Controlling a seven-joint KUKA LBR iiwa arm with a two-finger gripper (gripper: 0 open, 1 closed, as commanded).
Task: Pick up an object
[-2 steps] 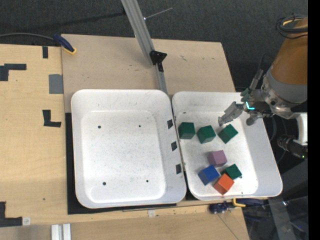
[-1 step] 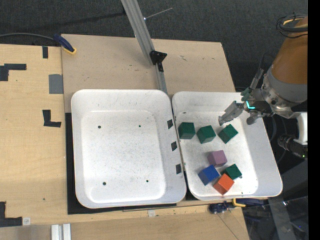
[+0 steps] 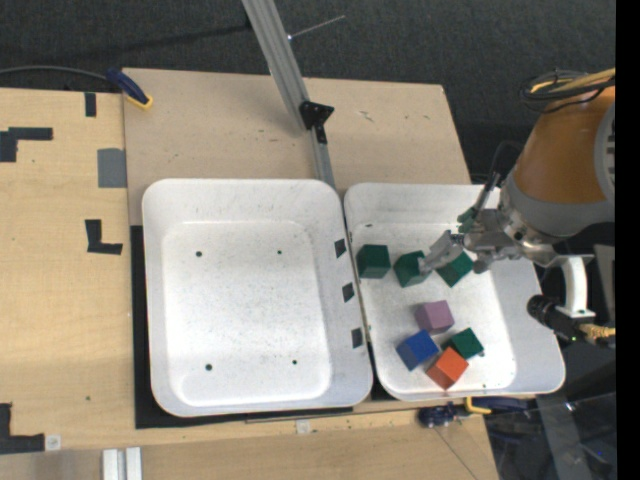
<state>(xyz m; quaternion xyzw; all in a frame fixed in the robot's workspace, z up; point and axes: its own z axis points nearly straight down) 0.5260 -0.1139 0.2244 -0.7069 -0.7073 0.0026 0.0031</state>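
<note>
While the gripper is low in the right bin, among the green blocks, the pick is best made on a single block. Two green blocks lie at its tip: one just to the left and one just to the right, with a third green cube a little further left. A target should be chosen that can be straddled squarely, so that a neighbour is not nudged or wedged in alongside.

A separate cluster lies nearer the bin's front: a purple block, a blue block, an orange block and another green one. The left bin is not involved.

Whether the tool is spread or closed cannot be told, and it is perhaps touching a green block, though no hold can be confirmed. The tip is blurred against the blocks, and the arm's far side is cut off.
</note>
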